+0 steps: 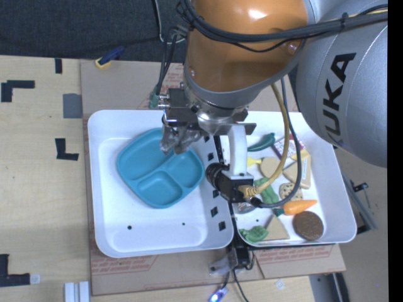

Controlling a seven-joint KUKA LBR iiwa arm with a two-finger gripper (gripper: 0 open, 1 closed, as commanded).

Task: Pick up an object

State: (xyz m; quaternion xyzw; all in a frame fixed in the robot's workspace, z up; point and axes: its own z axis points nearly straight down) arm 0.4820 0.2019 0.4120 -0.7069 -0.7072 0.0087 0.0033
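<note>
1. We see a big robot arm (340,74). It's grey & smooth, w/ round, fat shapes.
2. A shiny orange band (245,30) wraps around it, like a big ball. Light makes a white spot on it.
3. Black letters on the grey part spell "KUKA".
4. Thin black cables (277,31) run across the orange part. More hang down on the left side.
5. Under the orange bit there's a grey metal ring, then dark metal blocks.
6. A white bar sits lower down, next to a black part.
7. A yellow cable (286,140) loops down the side. It ends near a small yellow plug.
</note>
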